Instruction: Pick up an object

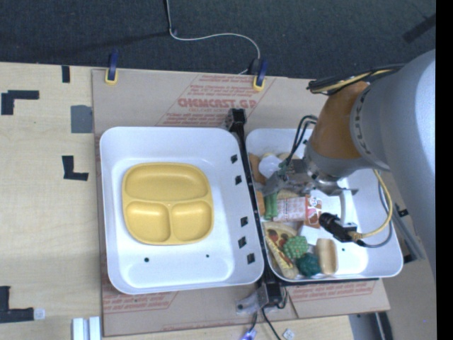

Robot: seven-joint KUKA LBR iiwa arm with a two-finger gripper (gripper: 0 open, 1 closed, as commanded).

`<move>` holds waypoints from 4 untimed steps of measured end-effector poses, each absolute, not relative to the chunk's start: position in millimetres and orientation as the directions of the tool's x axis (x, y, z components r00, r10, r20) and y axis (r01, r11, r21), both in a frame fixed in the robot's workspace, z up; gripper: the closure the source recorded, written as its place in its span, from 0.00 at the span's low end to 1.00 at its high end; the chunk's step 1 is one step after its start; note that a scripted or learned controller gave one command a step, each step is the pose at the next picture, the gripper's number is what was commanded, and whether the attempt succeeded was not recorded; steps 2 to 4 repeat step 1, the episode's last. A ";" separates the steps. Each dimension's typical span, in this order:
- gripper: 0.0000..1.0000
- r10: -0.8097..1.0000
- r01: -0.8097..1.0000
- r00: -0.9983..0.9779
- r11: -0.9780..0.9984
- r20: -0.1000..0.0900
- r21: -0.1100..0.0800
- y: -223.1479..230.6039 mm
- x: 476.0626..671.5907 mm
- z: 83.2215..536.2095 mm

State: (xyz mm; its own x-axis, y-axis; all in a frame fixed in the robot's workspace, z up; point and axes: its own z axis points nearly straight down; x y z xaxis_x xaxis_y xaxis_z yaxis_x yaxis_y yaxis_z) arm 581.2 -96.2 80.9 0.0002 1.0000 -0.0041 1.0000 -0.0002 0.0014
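While reaching into the right bin (388, 263), gripper (287, 180): low over the upper part of the pile, close to the dividing wall; open or closed, cannot tell, hidden under the wrist.
Things to pick: all in the right bin, crowded on its left side, many touching each other.
Nearest candidates: white round piece (270, 165) just beside the gripper; printed packet (296, 207) just below it.
Further candidates: green leafy toy (297, 246), dark green piece (309, 264) and tan roll (327, 255), near the front wall.
Left bin (113, 147): holding a yellow divided tray (168, 202), well apart from the gripper, probably too wide and flat for a good grasp.
Step in hand, as judged: final descent on one thing of the pile.
Doing it well: choose a single thing and centre on it; come down straight; close only when it sits well between both sides.
Risk: pinching two neighbours together, or pushing the packet flat against the floor of the bin.
Also to mind: black cable (338, 228) hanging by the wrist, near the pile.
After closing: lift slowly, then check for a real hold.
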 end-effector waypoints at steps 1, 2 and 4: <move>1.00 1.000 1.000 -0.004 0.004 -0.005 0.014 -95.2 587.3 97.6; 1.00 1.000 1.000 -0.004 0.004 -0.005 0.014 -95.2 587.3 97.6; 1.00 1.000 1.000 -0.004 0.004 -0.005 0.014 -95.2 587.3 97.6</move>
